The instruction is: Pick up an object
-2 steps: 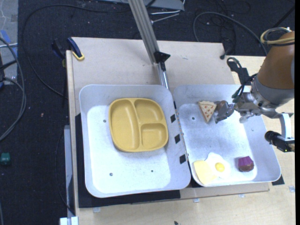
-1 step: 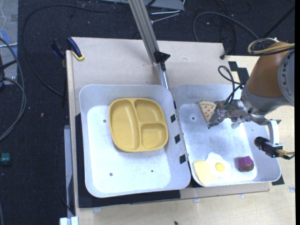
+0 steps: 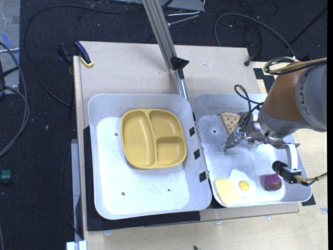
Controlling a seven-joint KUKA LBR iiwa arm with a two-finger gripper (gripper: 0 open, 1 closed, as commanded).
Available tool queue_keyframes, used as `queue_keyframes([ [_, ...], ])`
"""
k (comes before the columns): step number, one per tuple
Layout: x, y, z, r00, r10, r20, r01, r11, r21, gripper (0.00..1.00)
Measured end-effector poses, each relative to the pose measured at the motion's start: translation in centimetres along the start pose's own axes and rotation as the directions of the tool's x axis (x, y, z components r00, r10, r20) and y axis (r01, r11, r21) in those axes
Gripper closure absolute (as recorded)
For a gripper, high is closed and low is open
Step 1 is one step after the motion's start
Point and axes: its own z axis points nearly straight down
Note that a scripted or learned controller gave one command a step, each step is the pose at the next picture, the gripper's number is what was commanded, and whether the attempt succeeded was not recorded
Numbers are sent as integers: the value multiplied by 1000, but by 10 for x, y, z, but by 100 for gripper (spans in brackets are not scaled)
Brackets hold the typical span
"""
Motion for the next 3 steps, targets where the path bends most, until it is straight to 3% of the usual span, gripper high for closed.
queue_keyframes([
  [1, 0, 1, -13, 1000, 0, 1, 0, 1000, -5, 100],
  [3, -13, 8, -112, 1000, 0, 3, 0, 1000, -9, 100],
])
